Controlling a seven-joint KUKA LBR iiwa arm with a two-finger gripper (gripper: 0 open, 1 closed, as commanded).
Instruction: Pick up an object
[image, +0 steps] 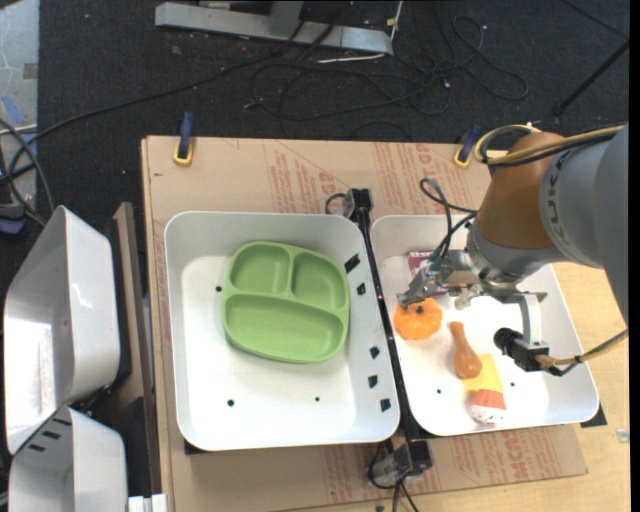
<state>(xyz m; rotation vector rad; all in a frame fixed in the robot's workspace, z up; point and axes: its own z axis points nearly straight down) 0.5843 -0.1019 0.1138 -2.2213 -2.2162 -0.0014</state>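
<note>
The hand (425, 290) was low in the right bin (570, 400), right over the orange pumpkin (417, 321) and seemingly touching its top, though I could not tell how it was set or whether it had any hold. It looked like the reach-and-close step of the pick, so the next move called for a firm grip on the pumpkin, then a straight lift. A drumstick (464, 350) lay just beside; the green plate (287, 301) sat in the left bin (200, 400).
</note>
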